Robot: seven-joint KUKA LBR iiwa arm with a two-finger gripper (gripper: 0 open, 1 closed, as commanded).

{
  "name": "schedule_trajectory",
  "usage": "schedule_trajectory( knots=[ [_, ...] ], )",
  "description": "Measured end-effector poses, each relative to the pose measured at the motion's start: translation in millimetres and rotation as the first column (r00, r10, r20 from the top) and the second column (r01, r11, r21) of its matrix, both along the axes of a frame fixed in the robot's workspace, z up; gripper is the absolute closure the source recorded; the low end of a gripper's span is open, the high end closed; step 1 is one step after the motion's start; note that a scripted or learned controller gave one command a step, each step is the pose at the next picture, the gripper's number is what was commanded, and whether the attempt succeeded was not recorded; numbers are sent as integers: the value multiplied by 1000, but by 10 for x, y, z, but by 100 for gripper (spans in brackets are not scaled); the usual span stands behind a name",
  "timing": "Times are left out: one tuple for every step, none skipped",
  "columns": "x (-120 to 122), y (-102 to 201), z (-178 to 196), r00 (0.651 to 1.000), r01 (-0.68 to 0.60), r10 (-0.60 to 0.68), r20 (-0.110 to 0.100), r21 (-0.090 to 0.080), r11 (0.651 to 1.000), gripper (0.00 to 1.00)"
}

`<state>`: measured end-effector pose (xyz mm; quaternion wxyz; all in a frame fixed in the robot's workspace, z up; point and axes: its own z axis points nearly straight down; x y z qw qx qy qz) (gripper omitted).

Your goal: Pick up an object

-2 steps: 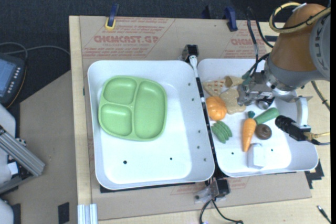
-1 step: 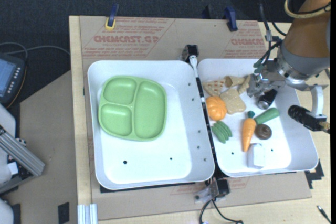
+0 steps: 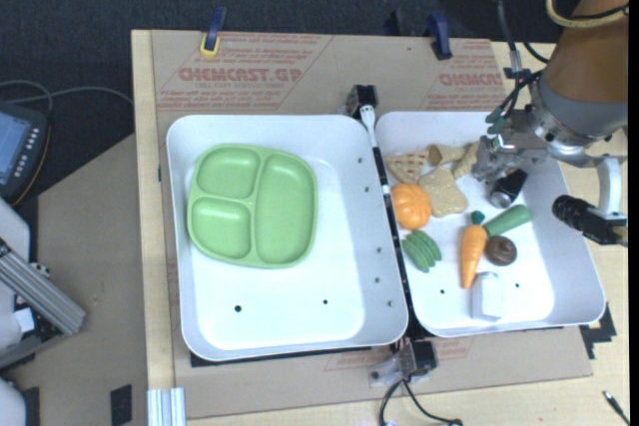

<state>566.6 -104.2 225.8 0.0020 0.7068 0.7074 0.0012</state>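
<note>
Grey arm entering from 3 o'clock, orange band at upper right, wrist angled down toward 8 o'clock. Claw (image 3: pixel 499 173) lowered; finger state indeterminate.

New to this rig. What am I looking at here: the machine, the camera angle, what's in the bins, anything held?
One fixed camera looks down at a slant on a bench with two shallow white bins. The left bin holds a green divided plate. The right bin holds toy food: an orange pumpkin, a carrot, a green pod, a green stick, a brown piece, a white block and some tan pieces. The grey and orange arm reaches in from the right. Its gripper sits low over the right bin's far side. The view is too cluttered there to tell whether it holds anything.
</note>
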Motion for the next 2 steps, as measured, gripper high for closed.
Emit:
schedule_trajectory(
  knots=[
    [-128,543,92,1000,-5,5,-6,4,1000,100],
    [-143,1022,82,1000,-5,5,-6,4,1000,100]
  ],
)
